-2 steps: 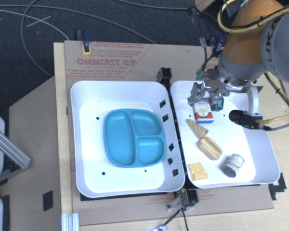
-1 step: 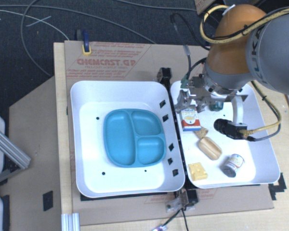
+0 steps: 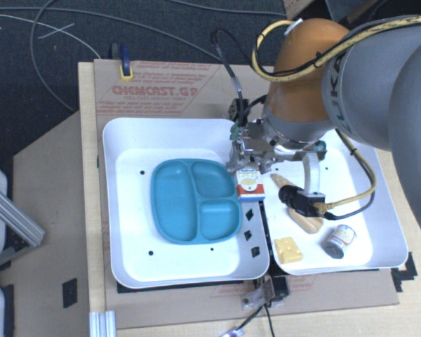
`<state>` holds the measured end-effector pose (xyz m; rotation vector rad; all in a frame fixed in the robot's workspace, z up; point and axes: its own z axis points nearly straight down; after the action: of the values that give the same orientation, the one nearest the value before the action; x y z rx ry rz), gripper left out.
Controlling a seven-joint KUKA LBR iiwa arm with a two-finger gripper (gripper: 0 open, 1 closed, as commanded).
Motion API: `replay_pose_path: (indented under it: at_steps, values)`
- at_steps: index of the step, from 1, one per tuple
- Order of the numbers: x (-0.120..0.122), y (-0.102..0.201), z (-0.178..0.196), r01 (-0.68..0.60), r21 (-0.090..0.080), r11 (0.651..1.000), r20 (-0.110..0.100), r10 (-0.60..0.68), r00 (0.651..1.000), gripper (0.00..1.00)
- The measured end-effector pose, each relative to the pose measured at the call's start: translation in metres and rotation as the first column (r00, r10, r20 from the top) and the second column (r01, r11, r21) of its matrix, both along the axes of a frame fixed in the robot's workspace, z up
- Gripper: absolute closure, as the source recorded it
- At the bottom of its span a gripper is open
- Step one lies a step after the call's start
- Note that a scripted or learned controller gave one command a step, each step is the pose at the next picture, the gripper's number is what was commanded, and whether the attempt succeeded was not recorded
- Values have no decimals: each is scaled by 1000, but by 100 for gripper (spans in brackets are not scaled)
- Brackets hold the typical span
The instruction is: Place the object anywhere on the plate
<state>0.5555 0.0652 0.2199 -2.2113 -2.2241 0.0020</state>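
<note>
A blue divided plate (image 3: 195, 200) lies in the left white bin (image 3: 126, 153). My gripper (image 3: 247, 170) hangs over the ridge between the two bins, just past the plate's right rim. A small box with an orange, white and red label (image 3: 249, 186) sits between the fingertips, so the gripper is shut on it. The box's lower end is level with the plate's right edge, and I cannot tell whether it touches the bin.
In the right bin (image 3: 379, 209) lie a yellow wedge-shaped block (image 3: 288, 248) near the front left corner and a small silver can (image 3: 339, 239) on its side. The arm's bulky orange and grey wrist covers the right bin's back half.
</note>
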Motion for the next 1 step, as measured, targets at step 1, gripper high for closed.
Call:
replay_pose_path:
  at_steps: [1]
  values:
    - [-22, 55, -2, -1, 0, 1000, 0, 1, 1000, 100]
